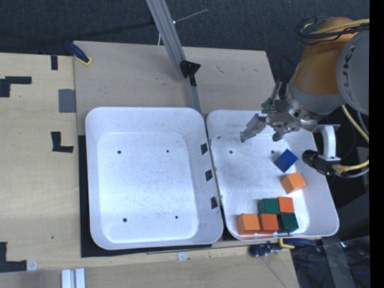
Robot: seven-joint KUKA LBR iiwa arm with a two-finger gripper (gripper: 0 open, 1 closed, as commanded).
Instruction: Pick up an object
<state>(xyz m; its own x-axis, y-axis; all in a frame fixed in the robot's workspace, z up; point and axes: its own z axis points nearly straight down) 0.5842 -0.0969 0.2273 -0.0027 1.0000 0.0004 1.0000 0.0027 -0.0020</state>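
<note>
Approach step: gripper [263,131], jaws spread and empty, hovers above the right bin [231,179] just beyond the blue block [285,160]; next, descend onto it.

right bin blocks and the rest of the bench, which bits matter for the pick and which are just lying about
For the job:
pincer, open, above the right bin
blue block
lone orange block
cluster of orange and green blocks

Lying about:
left bin
slanted metal bar
blue and yellow tool
dark tape marks
</note>
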